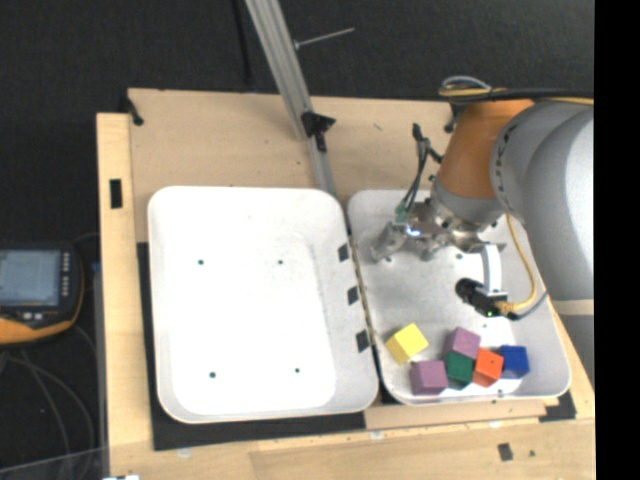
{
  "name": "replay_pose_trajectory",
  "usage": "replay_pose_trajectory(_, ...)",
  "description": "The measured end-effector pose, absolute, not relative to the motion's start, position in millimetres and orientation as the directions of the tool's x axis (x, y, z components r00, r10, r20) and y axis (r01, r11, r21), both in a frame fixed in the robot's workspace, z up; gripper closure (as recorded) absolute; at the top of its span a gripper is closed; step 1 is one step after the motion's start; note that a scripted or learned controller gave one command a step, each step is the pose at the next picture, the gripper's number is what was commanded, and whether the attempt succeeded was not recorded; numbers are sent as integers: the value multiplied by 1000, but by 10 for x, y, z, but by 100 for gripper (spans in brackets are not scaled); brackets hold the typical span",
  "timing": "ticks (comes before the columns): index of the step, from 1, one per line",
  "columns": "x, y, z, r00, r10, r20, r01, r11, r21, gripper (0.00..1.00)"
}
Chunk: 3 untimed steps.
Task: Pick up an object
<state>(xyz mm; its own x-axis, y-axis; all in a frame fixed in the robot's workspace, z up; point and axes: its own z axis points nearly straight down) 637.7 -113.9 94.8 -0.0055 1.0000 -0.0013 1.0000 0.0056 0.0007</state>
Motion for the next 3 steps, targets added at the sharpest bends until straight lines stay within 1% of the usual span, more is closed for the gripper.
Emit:
replay_pose_trajectory(2, 6378, -1160, 972, 1, 1000, 0, 1000, -1, 2, 0)
replay_pose_trajectory(3, 6385, -1176, 1086, 4, 1000, 0, 1000, -4, 6, 100)
